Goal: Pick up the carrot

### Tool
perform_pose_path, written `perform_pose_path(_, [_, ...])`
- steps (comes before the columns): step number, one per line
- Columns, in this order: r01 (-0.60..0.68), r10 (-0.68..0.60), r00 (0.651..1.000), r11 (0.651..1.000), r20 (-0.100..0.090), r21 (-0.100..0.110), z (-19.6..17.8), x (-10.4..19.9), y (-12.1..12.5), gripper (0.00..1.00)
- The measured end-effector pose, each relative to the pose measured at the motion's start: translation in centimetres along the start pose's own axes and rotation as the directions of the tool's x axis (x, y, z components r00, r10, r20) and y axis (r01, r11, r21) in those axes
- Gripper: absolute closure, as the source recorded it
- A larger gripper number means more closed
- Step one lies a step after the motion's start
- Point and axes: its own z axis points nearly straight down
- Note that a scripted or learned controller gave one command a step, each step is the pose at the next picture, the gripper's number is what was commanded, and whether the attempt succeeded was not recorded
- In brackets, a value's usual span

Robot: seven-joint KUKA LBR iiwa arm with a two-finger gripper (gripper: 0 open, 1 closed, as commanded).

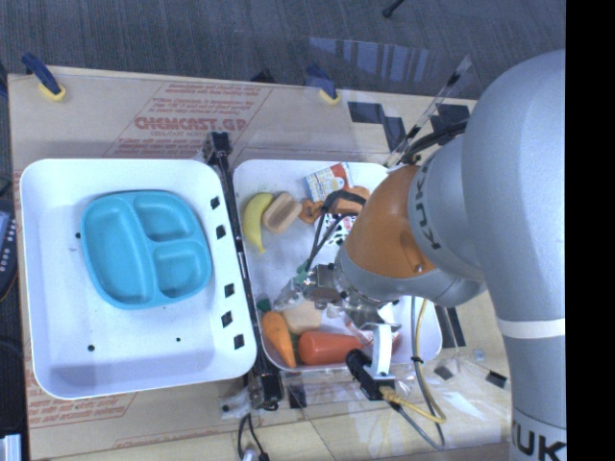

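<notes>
Dark grey carpet all around, and in the middle a cardboard-topped bench (173,113) with red print on it, carrying two shallow white bins side by side. The carrot (278,335) is in the right bin (288,173), down in that bin's near-left corner, lying right up against the left wall with its green top end pointing up-left. Touching it on the right is a fat red-orange sausage-looking thing (330,348) stretched along the near wall. Just above those two is a pale beige chunk (302,313), partly hidden. The hand (322,288) is hanging right over that spot, close above the carrot but not on it as far as I can see; the orange band and the big grey arm (500,200) cover most of it, so honestly I can't tell how the hand is set or whether it has anything. Further up toward the far edge of the same bin there's a yellow banana (255,221), a tan bread-like piece (281,212) touching it, and a small colourful carton (325,181) near the far wall. The left bin (58,353) holds a blue divided plate (146,248). Blue and yellow clamps (44,77) sit at the far edge of the bench.
</notes>
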Motion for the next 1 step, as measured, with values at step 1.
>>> perform_pose_path(1, [-0.190, 0.190, 0.982, 0.982, 0.000, 0.001, 0.97, -0.11, -0.17, 0.00])
